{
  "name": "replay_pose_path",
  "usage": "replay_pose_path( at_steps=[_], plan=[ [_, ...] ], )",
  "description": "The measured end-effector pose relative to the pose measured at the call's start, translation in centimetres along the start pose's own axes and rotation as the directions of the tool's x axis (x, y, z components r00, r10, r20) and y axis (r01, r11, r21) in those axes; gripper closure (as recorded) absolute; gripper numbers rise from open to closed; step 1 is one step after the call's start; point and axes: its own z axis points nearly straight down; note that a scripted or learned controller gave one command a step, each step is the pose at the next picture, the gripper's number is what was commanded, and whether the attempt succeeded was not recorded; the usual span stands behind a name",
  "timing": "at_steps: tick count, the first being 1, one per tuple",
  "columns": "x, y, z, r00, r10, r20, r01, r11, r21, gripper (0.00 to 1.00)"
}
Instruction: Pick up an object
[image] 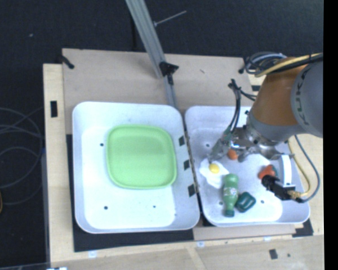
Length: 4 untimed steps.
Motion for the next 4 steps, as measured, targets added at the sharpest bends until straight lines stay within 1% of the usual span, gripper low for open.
replay_pose_path(
  at_steps=[1,2,3,4],
  plan=[
    [-0.3,0.3,6.2,1.000,0.000,0.000,0.000,1.000,0.000,0.00],
    [-0.3,0.5,4.8,1.000,0.001,-0.001,-0.001,1.000,-0.007,1.00],
    [0.1,0.2,0.4,1.000,-0.001,0.000,0.001,1.000,-0.009,1.00],
    [0.3,1.2,-4.4,1.000,-0.001,0.000,0.001,1.000,-0.010,1.00]
  ],
)
